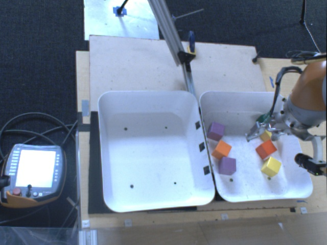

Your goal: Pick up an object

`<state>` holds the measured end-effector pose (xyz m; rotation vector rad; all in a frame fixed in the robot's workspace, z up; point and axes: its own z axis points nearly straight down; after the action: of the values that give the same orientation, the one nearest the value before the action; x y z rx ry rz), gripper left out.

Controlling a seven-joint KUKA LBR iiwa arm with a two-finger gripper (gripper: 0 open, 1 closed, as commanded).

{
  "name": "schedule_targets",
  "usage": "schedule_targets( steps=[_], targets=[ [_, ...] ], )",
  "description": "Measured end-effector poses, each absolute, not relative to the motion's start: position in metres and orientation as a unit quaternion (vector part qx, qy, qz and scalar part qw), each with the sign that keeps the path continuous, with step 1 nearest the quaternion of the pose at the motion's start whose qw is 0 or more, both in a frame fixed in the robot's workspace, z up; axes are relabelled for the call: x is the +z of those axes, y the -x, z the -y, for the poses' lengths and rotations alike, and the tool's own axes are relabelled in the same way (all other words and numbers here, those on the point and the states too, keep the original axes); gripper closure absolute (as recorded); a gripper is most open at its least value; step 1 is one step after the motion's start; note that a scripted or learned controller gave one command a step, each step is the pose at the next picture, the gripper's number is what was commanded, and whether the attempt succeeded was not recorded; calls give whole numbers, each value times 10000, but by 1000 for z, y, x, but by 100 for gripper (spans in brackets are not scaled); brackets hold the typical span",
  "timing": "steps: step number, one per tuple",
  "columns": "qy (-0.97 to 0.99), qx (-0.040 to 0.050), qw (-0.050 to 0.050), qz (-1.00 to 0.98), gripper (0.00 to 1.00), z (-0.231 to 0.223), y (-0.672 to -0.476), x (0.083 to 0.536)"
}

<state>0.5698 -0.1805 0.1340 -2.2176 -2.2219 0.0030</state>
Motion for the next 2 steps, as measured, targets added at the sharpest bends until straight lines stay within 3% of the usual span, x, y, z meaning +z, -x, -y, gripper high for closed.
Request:
schedule_targets(
  steps=[1,2],
  targets=[
    [7050,-59,-83,7092,0,180,-577,115],
    [7038,-66,-88,7103,100,180,-577,124]
  ],
)
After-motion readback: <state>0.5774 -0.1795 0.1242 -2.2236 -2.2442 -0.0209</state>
